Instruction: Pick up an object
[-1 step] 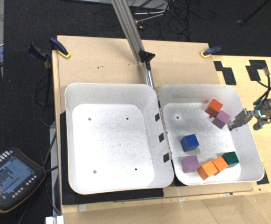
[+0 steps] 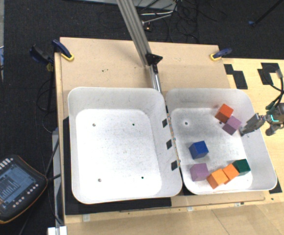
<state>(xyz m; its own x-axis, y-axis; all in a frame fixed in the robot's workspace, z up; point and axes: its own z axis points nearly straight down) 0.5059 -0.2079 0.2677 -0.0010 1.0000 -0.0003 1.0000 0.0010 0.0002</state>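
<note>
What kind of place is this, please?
Probably a robotics lab test bench: two white bins sit on a clamped board, coloured blocks lie in the right bin, and a teach pendant rests nearby.

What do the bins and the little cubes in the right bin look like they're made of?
Bins: probably moulded white plastic, with rounded corners and a smooth, speckled surface. Cubes, such as the blue one and the orange one: matte solid colour, maybe foam or painted wood; unclear.

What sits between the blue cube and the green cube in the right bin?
In the camera view, only bare white bin floor lies between the blue cube and the green cube; the orange block sits just below that line.
</note>
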